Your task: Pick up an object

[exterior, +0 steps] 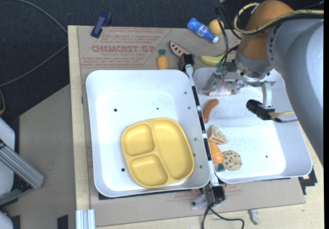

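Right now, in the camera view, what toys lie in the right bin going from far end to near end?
Far to near in the right bin: pincer at the far end → sausage → sandwich wedge → carrot, cookie nearest.

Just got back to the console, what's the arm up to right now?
The grey arm has reached in over the right bin, its gripper low at the bin's far left corner. Whether it holds anything cannot be told. A sausage, a sandwich wedge, a carrot and a cookie lie in that bin. The left bin holds a yellow divided plate.
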`<state>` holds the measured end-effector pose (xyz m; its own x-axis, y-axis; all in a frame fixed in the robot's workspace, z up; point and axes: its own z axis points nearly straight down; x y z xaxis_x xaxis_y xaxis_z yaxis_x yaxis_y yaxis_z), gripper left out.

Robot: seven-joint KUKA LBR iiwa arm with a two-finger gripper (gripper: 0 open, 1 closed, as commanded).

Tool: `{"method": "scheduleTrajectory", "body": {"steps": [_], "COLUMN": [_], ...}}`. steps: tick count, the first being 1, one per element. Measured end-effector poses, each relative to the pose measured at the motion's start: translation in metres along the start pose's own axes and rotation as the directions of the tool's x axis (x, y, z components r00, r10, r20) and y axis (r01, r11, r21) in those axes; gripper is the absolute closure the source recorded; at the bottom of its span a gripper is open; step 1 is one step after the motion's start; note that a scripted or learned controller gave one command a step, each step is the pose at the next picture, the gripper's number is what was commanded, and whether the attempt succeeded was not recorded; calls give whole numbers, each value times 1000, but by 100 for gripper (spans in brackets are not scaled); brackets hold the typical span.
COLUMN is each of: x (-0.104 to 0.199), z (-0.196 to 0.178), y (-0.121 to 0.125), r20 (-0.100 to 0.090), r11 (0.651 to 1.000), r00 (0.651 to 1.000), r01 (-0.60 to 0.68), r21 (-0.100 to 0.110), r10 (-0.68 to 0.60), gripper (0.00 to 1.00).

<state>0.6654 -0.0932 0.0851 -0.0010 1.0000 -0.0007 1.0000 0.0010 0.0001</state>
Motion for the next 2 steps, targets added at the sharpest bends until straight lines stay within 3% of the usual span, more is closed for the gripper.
{"method": "scheduleTrajectory", "body": {"steps": [2], "x": [0], "z": [0], "y": [1], "r20": [1], "r11": [1000], "r00": [1000], "r01": [0], "r21": [-1], "r10": [0], "gripper": [0]}}
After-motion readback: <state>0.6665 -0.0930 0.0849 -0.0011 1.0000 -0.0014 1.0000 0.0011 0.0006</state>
